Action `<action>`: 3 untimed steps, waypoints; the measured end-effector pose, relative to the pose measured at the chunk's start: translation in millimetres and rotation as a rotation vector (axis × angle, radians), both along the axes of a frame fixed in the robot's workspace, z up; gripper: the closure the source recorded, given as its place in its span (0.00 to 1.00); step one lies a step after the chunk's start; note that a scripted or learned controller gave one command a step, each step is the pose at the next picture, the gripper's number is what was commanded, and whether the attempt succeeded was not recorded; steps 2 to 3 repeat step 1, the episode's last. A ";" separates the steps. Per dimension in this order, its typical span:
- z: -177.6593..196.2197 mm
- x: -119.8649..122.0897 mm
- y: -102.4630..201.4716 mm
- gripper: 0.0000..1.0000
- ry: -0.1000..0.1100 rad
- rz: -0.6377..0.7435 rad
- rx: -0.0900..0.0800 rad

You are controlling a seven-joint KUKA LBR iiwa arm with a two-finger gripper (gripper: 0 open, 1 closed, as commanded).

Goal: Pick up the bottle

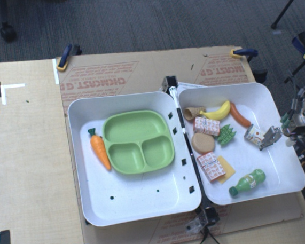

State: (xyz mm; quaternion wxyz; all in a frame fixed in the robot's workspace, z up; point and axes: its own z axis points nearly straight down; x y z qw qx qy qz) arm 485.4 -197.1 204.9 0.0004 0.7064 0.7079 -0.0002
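- A bench (28, 173) topped with cardboard (153, 73) bears two white bins side by side over grey carpet.
- The left bin (144, 200) holds a green tray (138, 141) and, just beside it, a carrot (100, 150).
- The right bin (279, 179) holds a banana (218, 112), a sausage (240, 115) and other small items.
- The bottle (247, 182) lies on its side near this bin's front wall.
- The gripper (270, 137) hangs over the bin's right part, well apart from the bottle; whether it is open cannot be told.

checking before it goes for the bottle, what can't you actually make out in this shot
- Tool: small and blurred near the right bin's rim; whether it is open or shut cannot be told.
- Arm: cut off by the camera view's right edge.
- Bottle: lying on its side; its label is too small to read.
- Red packets: print too small to read.
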 end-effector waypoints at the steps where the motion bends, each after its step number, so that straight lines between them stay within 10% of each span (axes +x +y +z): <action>1: 9.6 1.1 -0.2 1.00 -0.001 0.001 -0.001; 3: 9.6 1.1 -0.2 1.00 -0.001 0.001 -0.001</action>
